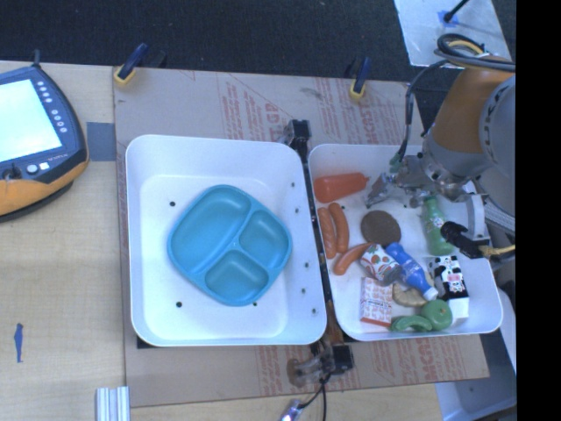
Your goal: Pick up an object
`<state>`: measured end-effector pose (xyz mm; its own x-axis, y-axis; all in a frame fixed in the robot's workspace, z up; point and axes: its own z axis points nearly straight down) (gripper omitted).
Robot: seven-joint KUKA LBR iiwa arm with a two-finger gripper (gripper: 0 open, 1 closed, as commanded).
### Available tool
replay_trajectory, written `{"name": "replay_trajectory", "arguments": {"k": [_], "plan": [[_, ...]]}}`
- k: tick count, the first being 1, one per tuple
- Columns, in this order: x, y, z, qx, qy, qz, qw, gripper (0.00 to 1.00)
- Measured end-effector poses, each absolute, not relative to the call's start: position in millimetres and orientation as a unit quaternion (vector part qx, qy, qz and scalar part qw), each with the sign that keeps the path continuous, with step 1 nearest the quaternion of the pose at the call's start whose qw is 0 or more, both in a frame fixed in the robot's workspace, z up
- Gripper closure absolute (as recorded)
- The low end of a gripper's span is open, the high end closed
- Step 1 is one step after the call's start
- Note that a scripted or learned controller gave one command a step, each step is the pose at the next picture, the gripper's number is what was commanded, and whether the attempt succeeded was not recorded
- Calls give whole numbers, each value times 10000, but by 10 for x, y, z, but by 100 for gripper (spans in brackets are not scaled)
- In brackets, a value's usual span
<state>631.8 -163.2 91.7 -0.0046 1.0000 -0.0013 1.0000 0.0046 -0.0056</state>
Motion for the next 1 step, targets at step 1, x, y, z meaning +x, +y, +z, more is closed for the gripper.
{"name": "replay_trajectory", "arguments": {"k": [1], "plan": [[5780,-1659,916,-7051,-7091,20,16,0]]}}
